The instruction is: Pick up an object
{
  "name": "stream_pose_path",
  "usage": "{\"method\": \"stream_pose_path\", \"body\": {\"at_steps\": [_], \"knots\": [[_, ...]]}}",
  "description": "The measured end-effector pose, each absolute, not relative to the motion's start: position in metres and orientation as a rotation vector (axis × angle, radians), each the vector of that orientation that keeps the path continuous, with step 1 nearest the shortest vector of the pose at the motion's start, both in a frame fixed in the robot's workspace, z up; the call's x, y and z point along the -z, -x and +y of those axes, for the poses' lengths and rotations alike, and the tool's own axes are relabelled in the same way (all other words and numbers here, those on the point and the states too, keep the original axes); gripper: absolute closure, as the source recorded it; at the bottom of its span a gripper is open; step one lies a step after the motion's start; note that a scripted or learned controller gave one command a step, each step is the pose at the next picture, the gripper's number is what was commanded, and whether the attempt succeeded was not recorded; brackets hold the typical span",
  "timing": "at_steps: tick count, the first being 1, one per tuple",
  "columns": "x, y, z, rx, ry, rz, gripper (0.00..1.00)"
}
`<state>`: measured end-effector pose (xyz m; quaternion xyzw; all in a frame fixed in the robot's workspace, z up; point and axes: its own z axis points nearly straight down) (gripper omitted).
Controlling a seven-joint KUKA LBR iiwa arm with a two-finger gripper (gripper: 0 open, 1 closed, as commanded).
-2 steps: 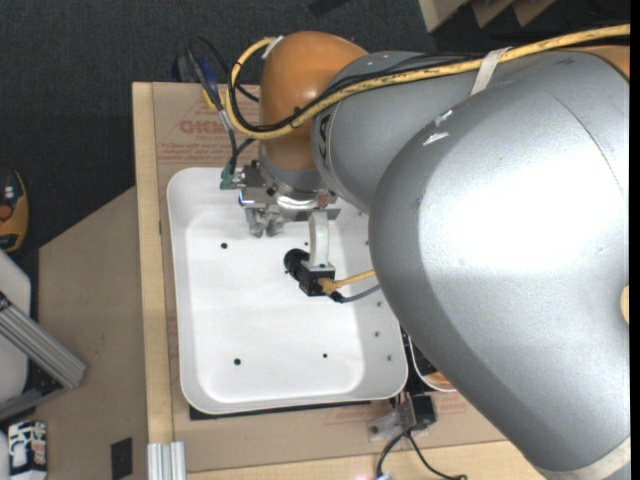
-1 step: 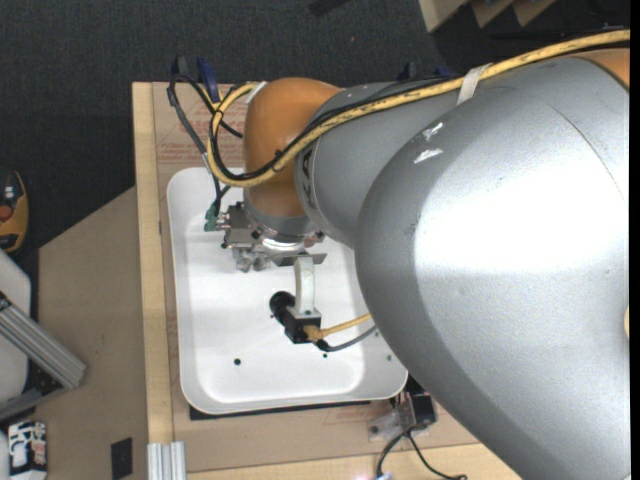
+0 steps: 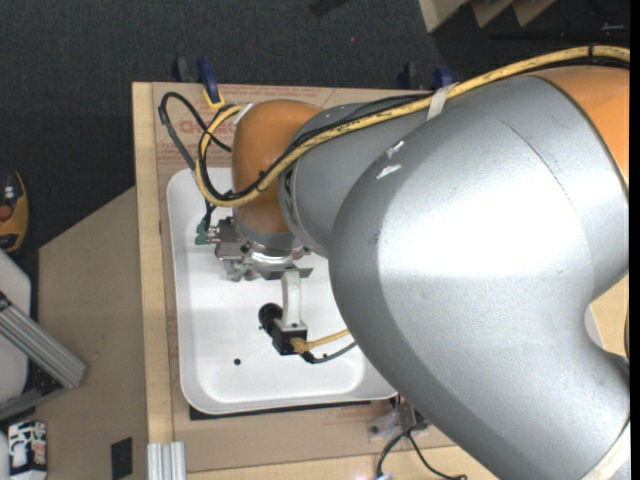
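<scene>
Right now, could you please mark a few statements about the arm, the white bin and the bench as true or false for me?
1. The grey robot arm with an orange band reaches over the shallow white plastic bin. True.
2. A yellow cable runs along the arm. True.
3. The claw hangs over the floor beside the bench. False: it is above the bin's far half.
4. The bench top is bare grey steel. False: it is a tan board.
5. The floor around the bench is pale tile. False: it is dark, almost black.
</scene>
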<state>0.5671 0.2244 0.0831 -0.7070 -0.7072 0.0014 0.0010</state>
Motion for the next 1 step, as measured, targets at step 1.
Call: {"method": "stream_pose_path", "body": {"at_steps": [1], "knots": [[-0.0852, -0.5503, 0.2241, -0.002, 2.222, -2.219, 1.0]]}}
